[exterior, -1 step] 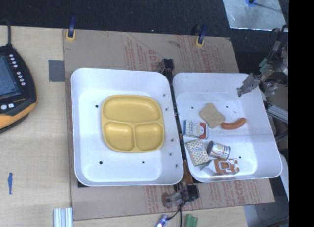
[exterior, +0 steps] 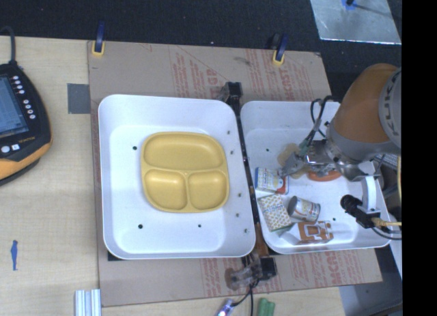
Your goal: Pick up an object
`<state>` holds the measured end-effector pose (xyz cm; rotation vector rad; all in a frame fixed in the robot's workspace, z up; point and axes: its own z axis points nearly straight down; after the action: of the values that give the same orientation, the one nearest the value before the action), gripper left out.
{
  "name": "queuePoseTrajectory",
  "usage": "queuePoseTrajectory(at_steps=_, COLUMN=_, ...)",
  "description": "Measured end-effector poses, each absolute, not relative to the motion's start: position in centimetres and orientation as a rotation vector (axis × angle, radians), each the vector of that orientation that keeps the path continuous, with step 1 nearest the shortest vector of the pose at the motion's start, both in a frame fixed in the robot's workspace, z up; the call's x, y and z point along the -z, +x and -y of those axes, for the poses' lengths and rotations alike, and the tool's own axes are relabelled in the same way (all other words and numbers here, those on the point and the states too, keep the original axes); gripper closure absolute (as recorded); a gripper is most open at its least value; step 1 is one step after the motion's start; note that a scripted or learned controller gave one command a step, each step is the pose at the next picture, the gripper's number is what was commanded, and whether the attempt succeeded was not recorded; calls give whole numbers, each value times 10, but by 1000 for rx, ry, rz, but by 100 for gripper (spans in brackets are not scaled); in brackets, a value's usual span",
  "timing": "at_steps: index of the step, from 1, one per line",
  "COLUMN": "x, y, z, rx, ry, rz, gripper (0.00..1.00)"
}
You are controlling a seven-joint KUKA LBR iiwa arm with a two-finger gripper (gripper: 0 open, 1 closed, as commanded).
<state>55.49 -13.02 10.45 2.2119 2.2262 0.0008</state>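
My gripper [exterior: 295, 162] hangs low in the right bin [exterior: 259, 127], reaching in from the right under the orange-banded wrist. Its tip sits just above a small white and orange packet [exterior: 270, 179]. In front of that packet lie a patterned square sachet [exterior: 274, 211], a small tin can on its side [exterior: 303, 208] and a brown and white carton [exterior: 314, 232]. An orange-red piece [exterior: 323, 175] peeks out under the wrist. The arm hides the bin's right part.
The left bin [exterior: 116, 171] holds a yellow three-compartment tray [exterior: 185, 170]. A teach pendant [exterior: 17, 123] lies at the bench's left edge. Clamps [exterior: 98, 40] pin the cardboard at the back. Cables and a black connector [exterior: 358, 209] hang beside the wrist.
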Motion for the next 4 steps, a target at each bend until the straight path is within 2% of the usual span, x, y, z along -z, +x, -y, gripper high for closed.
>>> queuePoseTrajectory(at_steps=1, x=-93, y=610, z=107, rx=2, ry=2213, rz=-2228, gripper=0)
queuePoseTrajectory(at_steps=2, x=-93, y=579, z=124, rx=5, ry=2214, rz=-2227, gripper=0)
queuePoseTrajectory(at_steps=3, x=-129, y=626, z=193, rx=1, ry=2220, rz=-2223, gripper=0)
queuePoseTrajectory(at_steps=4, x=-93, y=568, z=201, rx=1, ry=2217, rz=-2225, gripper=0)
